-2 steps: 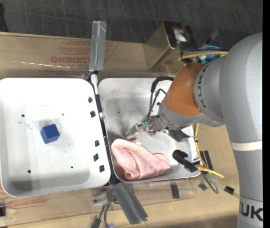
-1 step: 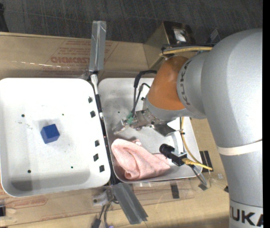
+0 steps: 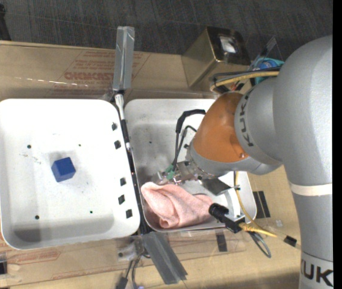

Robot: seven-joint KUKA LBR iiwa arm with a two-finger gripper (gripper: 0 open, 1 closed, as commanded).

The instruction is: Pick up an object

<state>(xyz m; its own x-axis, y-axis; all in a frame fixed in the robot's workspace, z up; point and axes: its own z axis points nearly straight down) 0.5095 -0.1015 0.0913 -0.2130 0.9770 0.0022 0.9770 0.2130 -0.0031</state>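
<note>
Pink cloth (image 3: 172, 205), crumpled at the near edge of the right bin (image 3: 150, 122), lies just below the gripper (image 3: 180, 174); whether the gripper has closed on anything you cannot tell. Aim for a raised fold, descend squarely, then lift slowly. A blue cube (image 3: 63, 168) sits in the left bin (image 3: 14, 119).

Two bins sit side by side on the bench (image 3: 32, 71). In the left bin (image 3: 14, 221) a cube (image 3: 63, 168) lies near the middle, toward nine o'clock. In the right bin (image 3: 153, 116) a cloth (image 3: 174, 205) lies at six o'clock against the near wall. The end effector (image 3: 182, 172) hangs just above the cloth's twelve o'clock edge, the arm (image 3: 291, 119) reaching in from three o'clock.
</note>
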